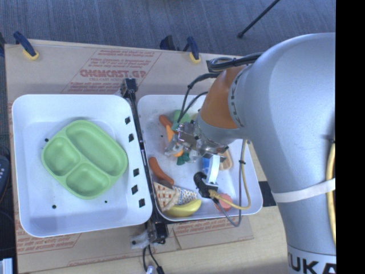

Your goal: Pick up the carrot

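Gripper (178, 144) low in right bin (245, 201), centre of frame; can't tell its state. Carrot (168, 128) just above it at the tip, touching or not unclear. Sausage (160, 172), banana (183, 208) lower down. Green plate (84, 158) in left bin (28, 210).

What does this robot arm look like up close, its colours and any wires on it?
The arm is bulky, rounded and smooth grey, with an orange band above the wrist. Thin black cables loop around that band. The metallic gripper is small. White KUKA lettering marks the base.
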